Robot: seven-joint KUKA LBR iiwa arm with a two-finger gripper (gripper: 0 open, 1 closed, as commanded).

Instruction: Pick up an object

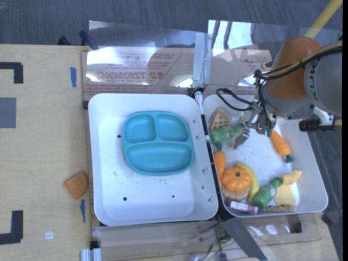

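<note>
In the right-hand white bin (315, 194), the gripper (246, 132) hangs low beside a green toy vegetable (224, 134), close against it; whether the jaws are open or closed cannot be told. The vegetable is judged to be light, stiff, smooth plastic, likely slippery, and best taken across its narrow middle. A toy carrot (281, 144) lies nearby.

i work in a robot test lab, not a home: two shallow white plastic bins (103, 162) stand side by side on a bare plywood bench (38, 145) with black tape marks (13, 72), clear plastic shields (147, 53) behind, toy plastic food (239, 181), and grey carpet floor (136, 1).
</note>
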